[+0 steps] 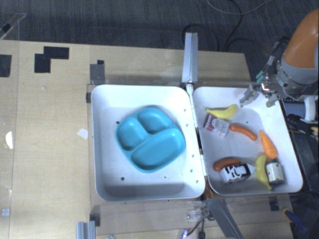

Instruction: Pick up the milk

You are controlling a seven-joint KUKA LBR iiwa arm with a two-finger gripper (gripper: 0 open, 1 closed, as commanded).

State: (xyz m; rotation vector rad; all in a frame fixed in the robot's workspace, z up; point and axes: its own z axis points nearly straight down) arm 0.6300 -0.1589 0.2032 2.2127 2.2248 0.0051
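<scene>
Jaws (259,96) spread open, grasping nothing, hovering over the right bin's (294,180) far edge. Just below: banana (223,112), pink packet (217,126), sausage (243,131). Milk (235,172) lying at the near side, well apart from the jaws.

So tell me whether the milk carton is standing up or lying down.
Lying down. The milk carton rests on its side on the right bin floor, its black-and-white face up, touching a sausage and a banana.
</scene>
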